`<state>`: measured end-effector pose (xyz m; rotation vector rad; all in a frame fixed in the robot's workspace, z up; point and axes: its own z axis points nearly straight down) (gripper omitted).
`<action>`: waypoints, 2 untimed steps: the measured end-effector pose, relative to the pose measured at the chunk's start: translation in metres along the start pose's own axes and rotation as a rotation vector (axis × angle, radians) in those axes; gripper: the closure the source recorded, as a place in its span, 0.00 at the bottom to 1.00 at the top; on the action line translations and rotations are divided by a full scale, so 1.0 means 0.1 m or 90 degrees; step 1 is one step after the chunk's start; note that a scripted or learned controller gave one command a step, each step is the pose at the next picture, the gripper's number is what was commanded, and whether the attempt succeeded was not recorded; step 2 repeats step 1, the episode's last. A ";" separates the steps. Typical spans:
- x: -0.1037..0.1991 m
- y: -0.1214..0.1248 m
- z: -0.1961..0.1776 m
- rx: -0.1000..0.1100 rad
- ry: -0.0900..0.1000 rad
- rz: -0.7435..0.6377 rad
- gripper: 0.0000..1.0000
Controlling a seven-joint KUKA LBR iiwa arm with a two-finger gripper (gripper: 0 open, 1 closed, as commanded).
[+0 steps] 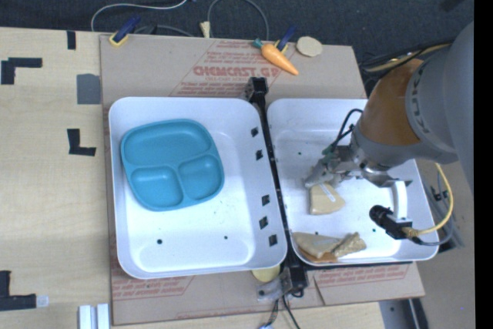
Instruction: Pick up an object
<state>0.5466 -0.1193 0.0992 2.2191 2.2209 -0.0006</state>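
My gripper [322,175] is low in the right bin [308,119], its metal fingers pointing left and down. Just below the fingertips lies a pale cream wedge-shaped object [326,200], very close to or touching them. A tan bread-like piece [330,246] lies at the bin's front edge. The grey arm with its orange band [393,115] covers the bin's right side. Whether anything sits between the fingers is unclear.
The left bin [139,250] holds a blue divided plate [171,163]. On the cardboard behind the bins lie an orange toy carrot [279,58] and a small beige disc [310,47]. A black divider clip [266,166] runs between the bins. Cables trail at the back.
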 end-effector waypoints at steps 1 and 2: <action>0.81 -0.05 -0.90 -0.004 0.003 -0.006 1.00; 0.81 -0.05 -0.90 -0.004 0.003 -0.006 1.00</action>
